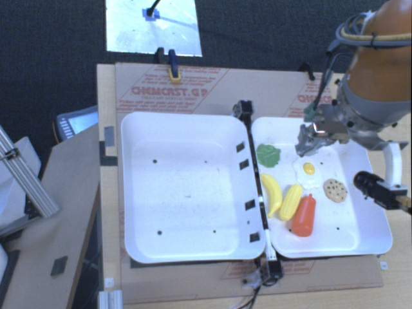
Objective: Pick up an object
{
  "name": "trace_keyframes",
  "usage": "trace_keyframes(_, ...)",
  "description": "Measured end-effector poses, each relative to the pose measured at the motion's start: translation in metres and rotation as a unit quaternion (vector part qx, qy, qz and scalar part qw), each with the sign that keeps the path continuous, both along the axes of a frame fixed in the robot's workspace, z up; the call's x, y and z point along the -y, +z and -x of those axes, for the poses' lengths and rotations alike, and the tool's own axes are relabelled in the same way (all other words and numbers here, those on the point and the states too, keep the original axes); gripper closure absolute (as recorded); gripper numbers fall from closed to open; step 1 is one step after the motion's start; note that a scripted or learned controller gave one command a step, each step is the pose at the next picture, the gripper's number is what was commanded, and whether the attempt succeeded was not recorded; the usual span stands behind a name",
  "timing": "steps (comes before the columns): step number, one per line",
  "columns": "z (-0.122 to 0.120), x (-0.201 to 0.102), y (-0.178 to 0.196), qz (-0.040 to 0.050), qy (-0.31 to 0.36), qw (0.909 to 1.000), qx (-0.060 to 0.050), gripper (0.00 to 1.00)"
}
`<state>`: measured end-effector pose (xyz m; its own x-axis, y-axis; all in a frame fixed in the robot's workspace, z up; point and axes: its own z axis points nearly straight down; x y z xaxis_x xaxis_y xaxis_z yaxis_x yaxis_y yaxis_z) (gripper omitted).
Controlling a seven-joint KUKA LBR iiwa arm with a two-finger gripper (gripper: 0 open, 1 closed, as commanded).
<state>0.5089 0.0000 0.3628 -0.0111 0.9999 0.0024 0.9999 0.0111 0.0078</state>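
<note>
Gripper (311,141) over the right bin (372,237), finger state impossible to tell, nothing visibly held, fried egg (309,170) just below, green piece (268,154) beside, cookie (335,190), banana (272,194), corn (291,201), ketchup bottle (304,215) farther: risk of closing on two crowded neighbours, or slipping off the flat egg.

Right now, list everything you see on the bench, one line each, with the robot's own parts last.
left bin: one, white, left half of the bench
right bin: one, white, beside the left bin
toy lettuce: one, green, upper left of the right bin
toy fried egg: one, white with yellow yolk, middle of the right bin
toy cookie: one, tan with dark specks, right of the egg
toy banana: one, yellow, by the bin's left wall
toy corn: one, yellow, right of the banana
toy bottle: one, red, touching the corn
arm: one, grey and orange, from the right
gripper: one, dark metal, above the egg
</note>
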Motion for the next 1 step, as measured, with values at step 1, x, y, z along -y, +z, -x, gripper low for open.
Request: trace_keyframes(1, 0.0220, -0.0356, 0.1026, -0.0002, -0.002, 1.0000, 0.003, 1.00)
